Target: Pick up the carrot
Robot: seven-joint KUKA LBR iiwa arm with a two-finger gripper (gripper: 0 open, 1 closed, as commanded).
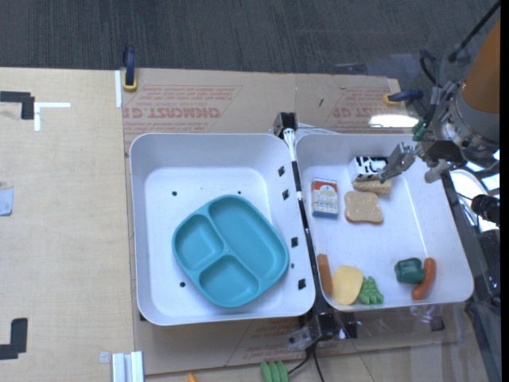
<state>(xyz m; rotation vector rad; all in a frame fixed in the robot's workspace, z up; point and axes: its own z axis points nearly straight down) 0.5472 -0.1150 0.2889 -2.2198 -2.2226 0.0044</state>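
Gripper point(395, 164) sits over far-right part of right bin point(453, 237), arm point(477, 94) coming in from right edge of view. Fingers point(400, 159) close together, narrow gap, tips down at the brown bread piece point(372, 185). Can't tell if they actually touch it; nothing visibly clamped between them.

Carrot: two orange elongated items in the right bin, can't tell for sure which is the carrot. Taking the slim orange one as carrot point(324, 271) — lies against the bin's left wall at the near end, well apart from gripper, diagonally down-left of it. Just beside it: yellow piece point(347, 284), touching or nearly so, w/ green leafy item point(371, 291) on its other side.

Other orange/red item point(423, 278) — sausage-like — near front-right corner, roughly straight below gripper, next to dark green pepper point(409, 270).

Closer to gripper: toast slice point(364, 208) just below the bread piece; small blue/red box point(324, 198) left of that; black-and-white item point(369, 165) immediately left of fingertips.

Left bin point(151, 213) holds teal divided plate point(230, 250), far left of gripper.
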